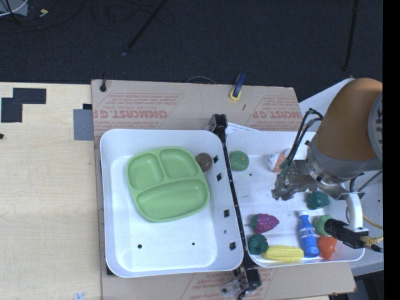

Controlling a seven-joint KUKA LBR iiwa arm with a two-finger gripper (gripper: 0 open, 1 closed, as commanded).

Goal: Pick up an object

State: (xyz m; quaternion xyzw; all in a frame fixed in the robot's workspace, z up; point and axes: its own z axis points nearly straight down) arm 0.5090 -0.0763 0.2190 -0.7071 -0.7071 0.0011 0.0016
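Camera view: pincer [284,189] low in right bin [250,174]
Grip: cannot tell
Progress: nothing lifted; teal toy [317,200] at 3 o'clock

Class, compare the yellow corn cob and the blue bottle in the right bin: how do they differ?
The corn cob is yellow and lies crosswise along the bin's near edge; the blue bottle has a white label and points away from that edge. The cob looks bumpy, the bottle smooth. Both are elongated and lie flat, side by side.

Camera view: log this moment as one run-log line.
arm: over right bin | gripper: low over bare floor, nothing seen held | nearest: teal toy | left bin: green plate
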